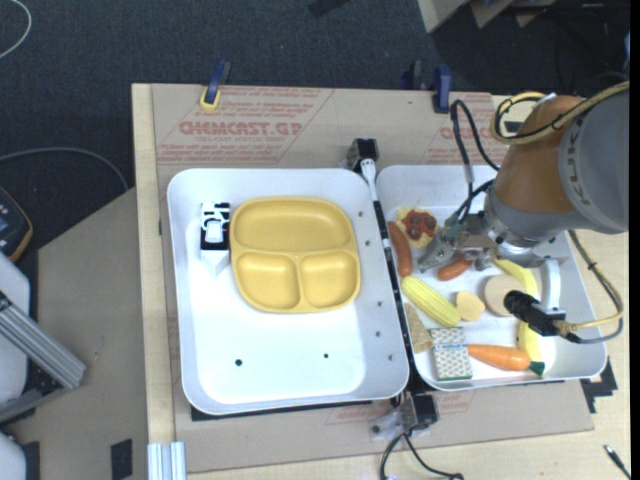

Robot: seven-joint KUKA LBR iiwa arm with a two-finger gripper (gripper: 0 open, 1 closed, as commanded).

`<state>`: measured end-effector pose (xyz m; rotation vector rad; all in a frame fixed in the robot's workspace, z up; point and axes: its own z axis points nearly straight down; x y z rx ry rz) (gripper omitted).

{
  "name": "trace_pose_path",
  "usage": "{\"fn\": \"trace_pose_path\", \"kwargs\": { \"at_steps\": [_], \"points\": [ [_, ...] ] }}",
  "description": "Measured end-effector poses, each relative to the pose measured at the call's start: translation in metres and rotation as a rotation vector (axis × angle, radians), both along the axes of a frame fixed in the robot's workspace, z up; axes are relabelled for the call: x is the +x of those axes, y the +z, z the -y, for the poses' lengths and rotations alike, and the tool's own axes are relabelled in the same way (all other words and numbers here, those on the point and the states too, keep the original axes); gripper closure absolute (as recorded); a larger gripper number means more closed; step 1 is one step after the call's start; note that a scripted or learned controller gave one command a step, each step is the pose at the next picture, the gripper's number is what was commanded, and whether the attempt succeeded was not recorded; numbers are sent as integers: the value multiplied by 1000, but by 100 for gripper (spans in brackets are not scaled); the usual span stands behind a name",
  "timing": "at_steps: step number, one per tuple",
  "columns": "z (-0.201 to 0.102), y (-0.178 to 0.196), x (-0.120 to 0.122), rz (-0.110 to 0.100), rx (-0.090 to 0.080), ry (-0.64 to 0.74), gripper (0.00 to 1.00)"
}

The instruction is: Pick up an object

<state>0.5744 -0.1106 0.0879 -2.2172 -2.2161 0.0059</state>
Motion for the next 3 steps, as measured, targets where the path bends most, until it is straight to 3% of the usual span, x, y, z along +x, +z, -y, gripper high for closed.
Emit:
{"fn": "trace_pose_path", "kwargs": {
  "at_steps": [1, 3],
  "points": [
    [1, 14, 2, 7, -2, -1, 100],
    [-2, 131, 7, 13, -4, 2, 100]
  ]
}}
